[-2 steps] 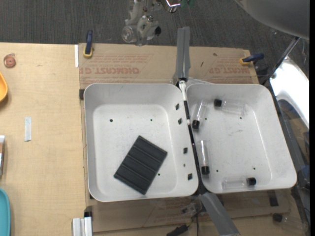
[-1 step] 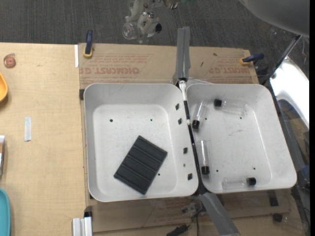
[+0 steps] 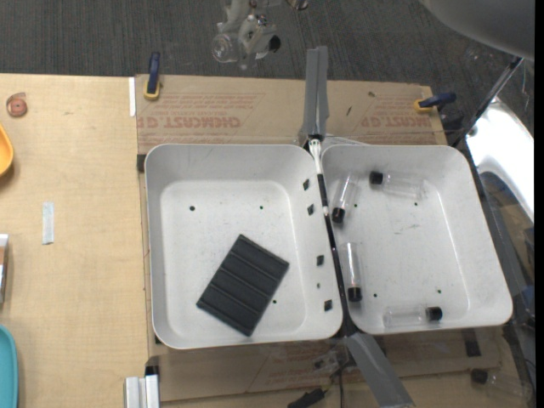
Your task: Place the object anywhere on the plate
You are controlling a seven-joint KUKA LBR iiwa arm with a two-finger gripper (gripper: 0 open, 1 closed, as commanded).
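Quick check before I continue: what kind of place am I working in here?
Probably a robotics lab bench. Two white bins sit on clamped cardboard; the right bin holds clear tubes, the left a black ridged plate.

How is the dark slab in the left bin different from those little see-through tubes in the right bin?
The black ridged plate is flat, opaque and rectangular, while each clear tube is slim, see-through and round with a black cap. The plate lies alone in the left bin; four tubes lie scattered in the right bin. The plate is far larger. All lie flat on the bins' floors.
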